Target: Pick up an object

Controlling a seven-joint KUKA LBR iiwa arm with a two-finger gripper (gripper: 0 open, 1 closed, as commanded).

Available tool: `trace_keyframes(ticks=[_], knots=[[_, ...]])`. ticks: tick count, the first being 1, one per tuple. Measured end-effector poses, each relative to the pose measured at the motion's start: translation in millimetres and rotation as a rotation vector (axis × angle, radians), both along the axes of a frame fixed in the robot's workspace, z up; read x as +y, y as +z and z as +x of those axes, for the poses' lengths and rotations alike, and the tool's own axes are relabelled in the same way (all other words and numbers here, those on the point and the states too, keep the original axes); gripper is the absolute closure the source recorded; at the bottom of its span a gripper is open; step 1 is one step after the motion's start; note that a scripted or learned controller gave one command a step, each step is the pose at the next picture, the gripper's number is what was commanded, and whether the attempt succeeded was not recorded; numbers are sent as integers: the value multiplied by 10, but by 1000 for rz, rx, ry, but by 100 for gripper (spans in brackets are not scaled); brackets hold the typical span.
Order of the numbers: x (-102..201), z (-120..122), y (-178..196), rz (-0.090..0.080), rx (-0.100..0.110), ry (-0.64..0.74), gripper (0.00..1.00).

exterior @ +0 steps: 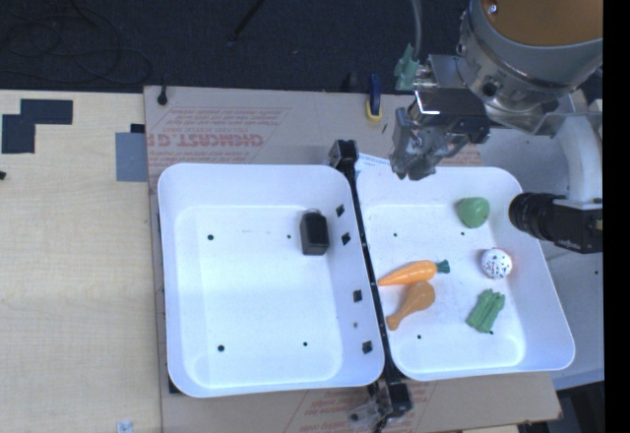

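Your gripper point(418, 165) hangs over the right bin's point(536, 347) far edge, whether it's gripping I cannot tell, and the carrot point(409, 273) mid-bin looks light, hard and slick, so pinch across its thick middle.

Arm point(536, 8) cut off by the top and right edges above the gripper point(418, 160). Fingertips merge into a dark blur; their gap is unreadable. Black cylinder point(551, 219), right of and below the jaws, runs off frame. Clamp hardware point(379, 409), far below, too small to identify.
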State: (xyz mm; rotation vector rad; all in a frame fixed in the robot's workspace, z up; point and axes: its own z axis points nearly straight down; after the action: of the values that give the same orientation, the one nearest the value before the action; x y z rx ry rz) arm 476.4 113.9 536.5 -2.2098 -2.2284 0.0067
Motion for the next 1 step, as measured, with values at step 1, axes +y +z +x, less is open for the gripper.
trace_keyframes(ticks=[1], knots=[[-415, 460, -333, -2, 3, -11, 100]])
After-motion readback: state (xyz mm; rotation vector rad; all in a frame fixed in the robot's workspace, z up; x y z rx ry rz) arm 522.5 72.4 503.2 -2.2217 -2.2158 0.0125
